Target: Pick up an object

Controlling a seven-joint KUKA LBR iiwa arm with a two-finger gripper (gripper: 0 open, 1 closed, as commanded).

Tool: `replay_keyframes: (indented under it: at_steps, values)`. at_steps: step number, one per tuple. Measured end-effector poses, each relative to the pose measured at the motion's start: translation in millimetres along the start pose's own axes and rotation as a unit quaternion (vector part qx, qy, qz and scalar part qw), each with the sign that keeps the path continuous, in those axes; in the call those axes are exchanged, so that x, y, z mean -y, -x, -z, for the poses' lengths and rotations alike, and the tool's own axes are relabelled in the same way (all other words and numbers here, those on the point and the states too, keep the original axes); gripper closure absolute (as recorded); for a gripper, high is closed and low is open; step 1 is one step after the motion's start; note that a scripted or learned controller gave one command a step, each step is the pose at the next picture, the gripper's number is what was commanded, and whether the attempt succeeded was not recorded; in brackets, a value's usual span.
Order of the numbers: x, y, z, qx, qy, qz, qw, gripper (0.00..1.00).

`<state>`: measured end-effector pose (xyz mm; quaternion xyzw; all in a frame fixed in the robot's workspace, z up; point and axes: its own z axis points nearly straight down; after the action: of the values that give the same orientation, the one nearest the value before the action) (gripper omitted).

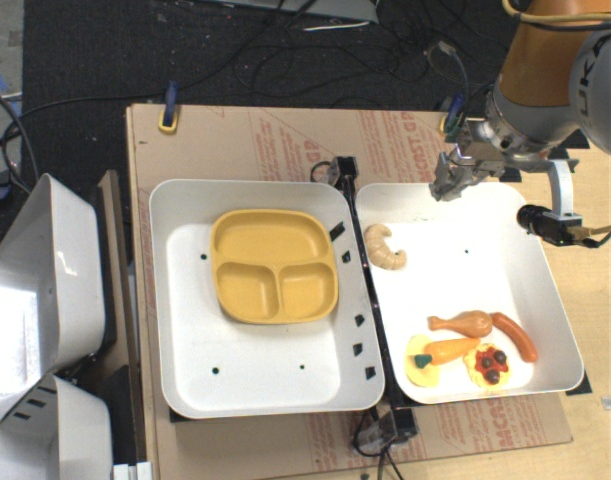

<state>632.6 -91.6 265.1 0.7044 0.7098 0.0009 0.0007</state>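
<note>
Yellow divided plate [275, 266] lay in left white bin [175, 298], toward its back. Right white bin [545, 298] held toy food: pale croissant [386, 247] near back-left corner, well apart from a cluster at front — drumstick [463, 322], sausage [515, 336], orange carrot [447, 349] and a yellow piece with red berries [490, 364], lying close together. Gripper [451, 183] hung over right bin's back rim, nothing seen between its fingers; open or closed, could not tell. Grey arm with orange band [555, 38] reached in from right.
</note>
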Motion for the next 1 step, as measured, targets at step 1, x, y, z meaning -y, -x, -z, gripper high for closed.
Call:
replay_keyframes:
  at_steps: [1]
  values:
    - [-8.4,-52.4,-15.0,0.000,-0.001,0.000,1.0000,1.00]
